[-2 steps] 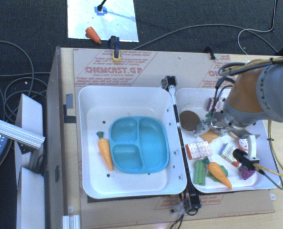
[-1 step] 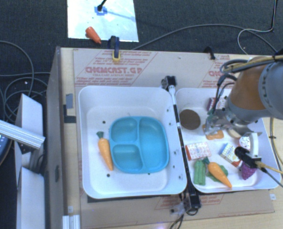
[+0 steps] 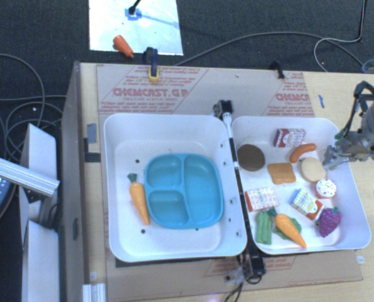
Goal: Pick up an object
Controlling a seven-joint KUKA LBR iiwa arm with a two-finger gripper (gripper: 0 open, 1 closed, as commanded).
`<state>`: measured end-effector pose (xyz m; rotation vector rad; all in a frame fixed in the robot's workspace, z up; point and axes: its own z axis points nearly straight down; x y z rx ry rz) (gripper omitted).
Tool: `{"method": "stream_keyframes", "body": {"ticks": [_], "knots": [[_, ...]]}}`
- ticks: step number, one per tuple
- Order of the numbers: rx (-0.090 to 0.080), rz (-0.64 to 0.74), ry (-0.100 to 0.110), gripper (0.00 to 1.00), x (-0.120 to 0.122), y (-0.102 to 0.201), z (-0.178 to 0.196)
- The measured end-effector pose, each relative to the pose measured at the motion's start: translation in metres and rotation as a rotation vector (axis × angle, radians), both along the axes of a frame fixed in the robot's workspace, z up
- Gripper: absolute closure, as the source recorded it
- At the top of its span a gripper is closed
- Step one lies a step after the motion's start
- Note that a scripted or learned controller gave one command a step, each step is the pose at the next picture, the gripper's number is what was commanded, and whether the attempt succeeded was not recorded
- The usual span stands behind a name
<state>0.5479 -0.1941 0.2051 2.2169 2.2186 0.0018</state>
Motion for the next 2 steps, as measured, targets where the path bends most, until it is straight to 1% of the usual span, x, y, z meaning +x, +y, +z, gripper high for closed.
{"method": "stream_keyframes", "body": {"ticks": [1, 2], "knots": [[0.002, 0.001, 0.002, 0.0, 0.0, 0.001, -0.001], [0.004, 0.002, 0.001, 0.0, -0.014, 0.091, -0.105]]}}
